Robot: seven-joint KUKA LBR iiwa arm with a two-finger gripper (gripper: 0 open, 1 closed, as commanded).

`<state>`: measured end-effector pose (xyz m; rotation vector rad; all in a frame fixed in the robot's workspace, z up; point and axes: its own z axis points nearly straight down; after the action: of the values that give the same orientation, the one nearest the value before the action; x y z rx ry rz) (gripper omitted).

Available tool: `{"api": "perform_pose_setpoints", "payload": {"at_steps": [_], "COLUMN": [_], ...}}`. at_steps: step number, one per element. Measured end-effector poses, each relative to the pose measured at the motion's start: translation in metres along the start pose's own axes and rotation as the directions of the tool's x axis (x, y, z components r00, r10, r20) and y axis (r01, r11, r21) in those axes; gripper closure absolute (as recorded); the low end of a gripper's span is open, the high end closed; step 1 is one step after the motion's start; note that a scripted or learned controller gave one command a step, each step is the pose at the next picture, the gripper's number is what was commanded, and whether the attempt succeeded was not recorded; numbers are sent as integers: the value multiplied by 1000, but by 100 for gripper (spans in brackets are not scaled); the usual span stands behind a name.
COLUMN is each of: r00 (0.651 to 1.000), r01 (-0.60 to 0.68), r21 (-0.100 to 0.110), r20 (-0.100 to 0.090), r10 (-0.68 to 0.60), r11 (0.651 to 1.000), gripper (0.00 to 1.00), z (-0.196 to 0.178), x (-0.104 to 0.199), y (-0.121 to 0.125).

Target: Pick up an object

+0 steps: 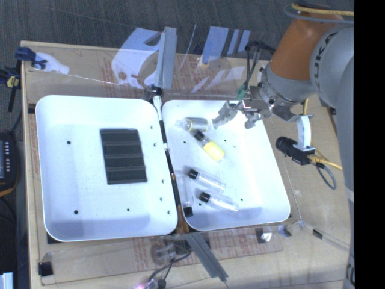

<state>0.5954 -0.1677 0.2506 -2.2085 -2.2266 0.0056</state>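
**Gripper poised over the right bin's far edge**

The gripper (238,114) hangs open and empty, fingers spread, above the right bin (274,179). The yellow object (213,150) lies just below and left of it in this view, its long axis slanting down-right. A silver cylinder (194,124) sits beside the left finger, closer yet.
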Motion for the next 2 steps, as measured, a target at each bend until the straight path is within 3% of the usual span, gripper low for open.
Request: {"api": "perform_pose_setpoints", "payload": {"at_steps": [1, 2], "r00": [988, 990], "r01": [152, 143], "r21": [-1, -7], "r20": [0, 16], "r10": [-152, -143], "r11": [988, 990], "gripper": [0, 0], "z": [138, 156], "x": [5, 56], "y": [12, 17]}}
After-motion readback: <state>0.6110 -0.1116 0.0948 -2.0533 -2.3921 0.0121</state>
